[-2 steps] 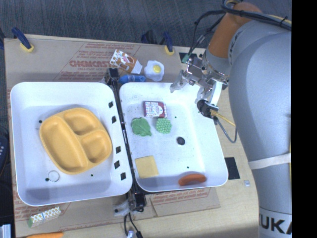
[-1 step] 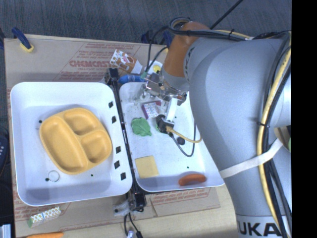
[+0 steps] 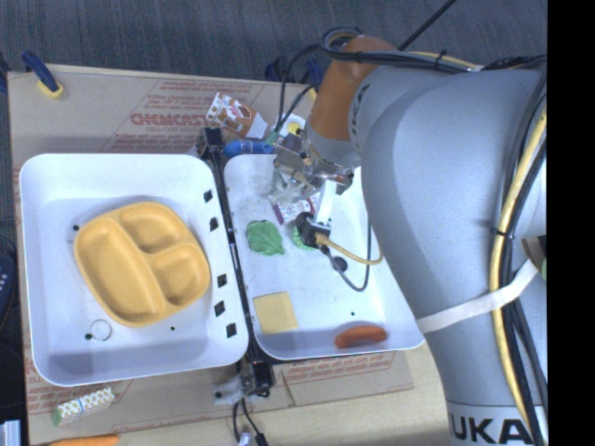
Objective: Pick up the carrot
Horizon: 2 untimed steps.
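On the cardboard-covered bench (image 3: 177, 110), printed with faint red lettering, two shallow white plastic bins sit side by side, their inner walls touching along a black clipped seam. The left bin (image 3: 37, 249) holds a yellow plastic plate with three compartments (image 3: 141, 262), lying slightly turned in the middle of the bin. The right bin (image 3: 395, 328) holds several small things: a leafy green piece like lettuce (image 3: 265, 239) near its centre, a pale yellow square slice like cheese (image 3: 275, 312) toward the near wall, and the orange carrot (image 3: 361, 336), an elongated piece lying flat along the near right corner, just inside the rim.

The grey arm with its orange band (image 3: 339, 86) reaches in from the right and covers much of the right bin's far side. The gripper (image 3: 296, 186) hangs over the far half of that bin, well apart from the carrot; a second green item (image 3: 303, 237) lies just below it. How far the claw is open I cannot tell, nor whether anything sits in it.

Beyond the bench lies dark grey carpet (image 3: 139, 17). A blue clamp with a yellow tip (image 3: 42, 74) grips the far left corner of the cardboard, and a small printed packet (image 3: 226, 111) lies behind the bins.
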### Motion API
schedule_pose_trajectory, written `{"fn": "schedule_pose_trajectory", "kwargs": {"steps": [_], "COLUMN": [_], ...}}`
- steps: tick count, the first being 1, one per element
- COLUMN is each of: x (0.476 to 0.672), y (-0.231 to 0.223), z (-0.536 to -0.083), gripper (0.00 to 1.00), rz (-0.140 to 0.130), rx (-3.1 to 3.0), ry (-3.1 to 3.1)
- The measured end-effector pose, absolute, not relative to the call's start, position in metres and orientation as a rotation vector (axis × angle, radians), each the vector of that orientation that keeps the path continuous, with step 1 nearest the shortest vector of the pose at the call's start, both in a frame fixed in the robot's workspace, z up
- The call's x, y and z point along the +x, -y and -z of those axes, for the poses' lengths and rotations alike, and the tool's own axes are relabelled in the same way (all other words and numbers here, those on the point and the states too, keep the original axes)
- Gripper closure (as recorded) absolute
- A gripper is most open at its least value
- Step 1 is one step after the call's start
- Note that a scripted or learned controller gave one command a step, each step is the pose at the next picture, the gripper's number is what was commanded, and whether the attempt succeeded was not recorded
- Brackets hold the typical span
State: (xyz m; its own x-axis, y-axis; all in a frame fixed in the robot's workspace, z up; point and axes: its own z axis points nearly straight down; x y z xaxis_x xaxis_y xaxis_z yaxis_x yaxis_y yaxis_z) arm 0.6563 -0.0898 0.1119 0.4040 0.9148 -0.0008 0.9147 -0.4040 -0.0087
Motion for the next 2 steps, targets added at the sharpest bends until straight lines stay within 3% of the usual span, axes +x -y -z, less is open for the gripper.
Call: {"fn": "schedule_pose_trajectory", "kwargs": {"steps": [1,2], "x": [0.639,0.650], "y": [0.111,0.111], "z": [-0.294,-0.187], "gripper": [1.00,1.00], "rz": [-0.001,-0.006], "rx": [-2.259,-2.500], "ry": [2.184,1.895]}}
